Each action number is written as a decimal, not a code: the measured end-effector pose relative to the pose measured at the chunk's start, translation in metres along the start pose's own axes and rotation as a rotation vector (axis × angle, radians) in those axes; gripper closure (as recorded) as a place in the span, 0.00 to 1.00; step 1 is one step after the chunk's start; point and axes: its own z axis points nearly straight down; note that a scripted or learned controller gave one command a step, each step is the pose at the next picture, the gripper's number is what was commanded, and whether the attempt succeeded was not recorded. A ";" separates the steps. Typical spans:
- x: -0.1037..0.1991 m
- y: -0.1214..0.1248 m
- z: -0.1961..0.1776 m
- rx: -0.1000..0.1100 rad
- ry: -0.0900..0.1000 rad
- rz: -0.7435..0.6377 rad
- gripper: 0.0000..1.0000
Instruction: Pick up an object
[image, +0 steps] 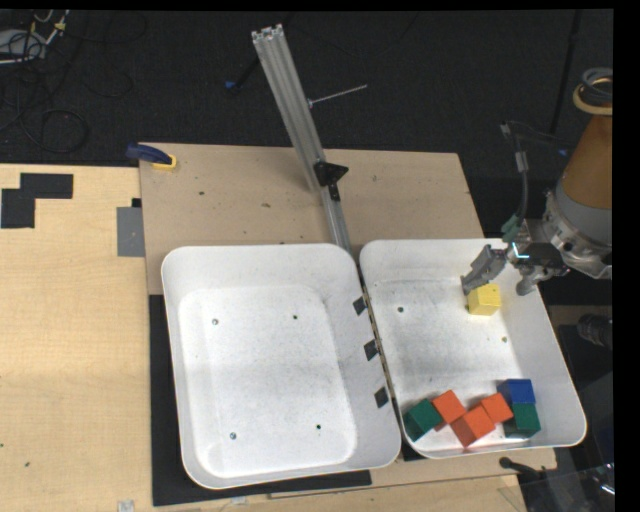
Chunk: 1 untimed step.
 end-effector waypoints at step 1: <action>-0.001 0.000 -0.002 -0.005 -0.001 0.002 0.00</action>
